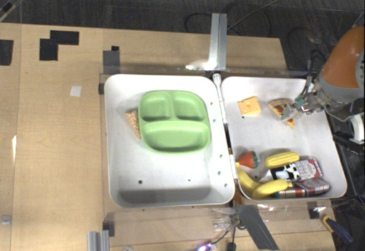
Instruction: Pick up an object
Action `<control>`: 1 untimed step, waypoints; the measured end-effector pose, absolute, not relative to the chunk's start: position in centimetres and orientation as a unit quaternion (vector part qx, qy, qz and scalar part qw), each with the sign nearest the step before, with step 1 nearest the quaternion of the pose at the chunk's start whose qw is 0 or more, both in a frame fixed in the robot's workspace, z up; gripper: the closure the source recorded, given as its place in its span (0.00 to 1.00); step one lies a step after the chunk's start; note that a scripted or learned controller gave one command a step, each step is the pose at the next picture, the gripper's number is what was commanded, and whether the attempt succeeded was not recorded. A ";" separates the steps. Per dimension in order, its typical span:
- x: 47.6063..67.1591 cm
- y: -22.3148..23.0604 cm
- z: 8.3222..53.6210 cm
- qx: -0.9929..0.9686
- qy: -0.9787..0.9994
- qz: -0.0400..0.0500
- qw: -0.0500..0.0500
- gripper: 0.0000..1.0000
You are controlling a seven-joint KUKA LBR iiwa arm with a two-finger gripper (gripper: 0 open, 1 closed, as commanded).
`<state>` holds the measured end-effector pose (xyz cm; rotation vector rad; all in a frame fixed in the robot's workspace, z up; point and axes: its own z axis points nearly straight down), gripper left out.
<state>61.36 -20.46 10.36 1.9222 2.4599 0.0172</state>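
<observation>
My gripper reaches into the right bin from the right, low over its far half. Its tip is at the right edge of a toy pizza slice that lies on the bin floor, and a small orange bit lies just below it. Whether the tip touches the slice is unclear. An orange-yellow cheese wedge sits to the left of the slice. The arm's orange band shows at the right edge.
Along the right bin's near side lie a red strawberry, a corn cob, a banana, a cow-patterned carton and a red packet. The left bin holds a green divided plate and a cracker.
</observation>
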 end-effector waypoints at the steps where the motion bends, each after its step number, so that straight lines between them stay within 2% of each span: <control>1: 67.1 -14.9 18.3 0.566 0.825 0.002 0.004 1.00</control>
